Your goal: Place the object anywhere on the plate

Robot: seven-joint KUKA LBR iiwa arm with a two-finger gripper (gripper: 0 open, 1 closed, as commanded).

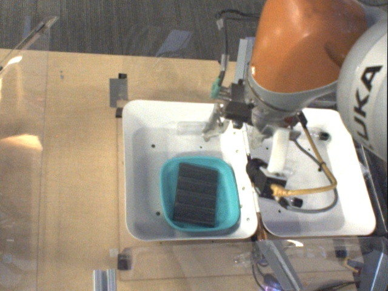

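A teal plate (230, 190) lies in the front half of the left bin (139, 162). On the plate rests a dark grey ribbed block (196, 194), lying flat and tilted slightly, within the plate's rim. My gripper (213, 126) hangs over the back right corner of the left bin, behind the plate and apart from the block. Nothing shows in its grasp. The big orange-banded wrist covers the area above it.
The right bin (339, 217) sits beside the left one, and the arm overhangs its back half. A faint clear shape (188, 127) lies on the left bin's floor just left of the gripper. Bare wooden bench (60, 162) extends to the left.
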